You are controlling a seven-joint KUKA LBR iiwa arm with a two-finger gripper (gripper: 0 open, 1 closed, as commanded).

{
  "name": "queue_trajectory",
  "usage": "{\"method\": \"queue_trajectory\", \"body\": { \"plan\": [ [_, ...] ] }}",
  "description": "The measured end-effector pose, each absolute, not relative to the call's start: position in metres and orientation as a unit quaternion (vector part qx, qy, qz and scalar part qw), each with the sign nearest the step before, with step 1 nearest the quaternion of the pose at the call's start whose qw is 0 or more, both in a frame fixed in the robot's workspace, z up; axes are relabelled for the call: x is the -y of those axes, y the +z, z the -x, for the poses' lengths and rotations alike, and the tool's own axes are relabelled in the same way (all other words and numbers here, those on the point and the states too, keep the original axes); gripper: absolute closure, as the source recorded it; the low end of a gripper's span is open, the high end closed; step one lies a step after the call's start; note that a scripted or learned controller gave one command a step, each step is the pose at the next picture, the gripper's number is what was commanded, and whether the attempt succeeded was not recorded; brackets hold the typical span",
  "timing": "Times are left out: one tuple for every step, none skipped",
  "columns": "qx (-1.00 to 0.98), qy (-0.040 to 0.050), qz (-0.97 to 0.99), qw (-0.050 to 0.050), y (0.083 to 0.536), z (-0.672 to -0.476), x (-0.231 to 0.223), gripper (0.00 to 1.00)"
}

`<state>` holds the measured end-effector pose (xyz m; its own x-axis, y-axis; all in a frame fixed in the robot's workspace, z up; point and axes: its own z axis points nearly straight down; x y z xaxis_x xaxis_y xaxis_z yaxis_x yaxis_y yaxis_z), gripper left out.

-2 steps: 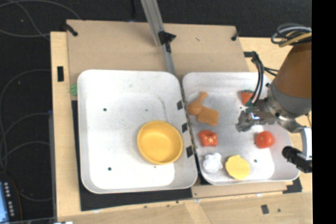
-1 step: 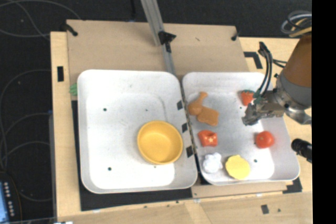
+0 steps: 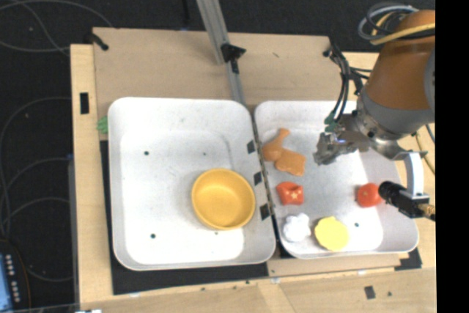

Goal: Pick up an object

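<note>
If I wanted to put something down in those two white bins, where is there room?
The left bin is roomiest: bare floor all around the yellow bowl, especially its far and left parts. The right bin is crowded: orange toy, two red pieces, white lump, yellow disc and gripper. Its far strip is bare.

Two shallow white bins are seen side by side on the bench [image 3: 168,62]. In the left bin [image 3: 146,128] a yellow bowl [image 3: 222,199] is set near its right wall. In the right bin [image 3: 308,117] an orange toy [image 3: 283,153], a red block [image 3: 290,193], a white object [image 3: 296,228], a yellow disc [image 3: 331,233] and a red ball [image 3: 367,194] are scattered. The gripper [image 3: 327,149] is held above the right bin, right of the orange toy.
</note>
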<state>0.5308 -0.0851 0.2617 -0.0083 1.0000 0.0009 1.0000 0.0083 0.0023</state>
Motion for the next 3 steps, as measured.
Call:
{"method": "queue_trajectory", "body": {
  "plan": [
    [-0.710, 0.0013, -0.704, 0.000, 0.268, -0.558, 0.036, 1.00],
    [-0.709, 0.0003, -0.705, 0.001, 0.260, -0.583, 0.003, 1.00],
    [-0.709, 0.0002, -0.705, 0.001, 0.245, -0.611, -0.045, 1.00]
  ]
}}
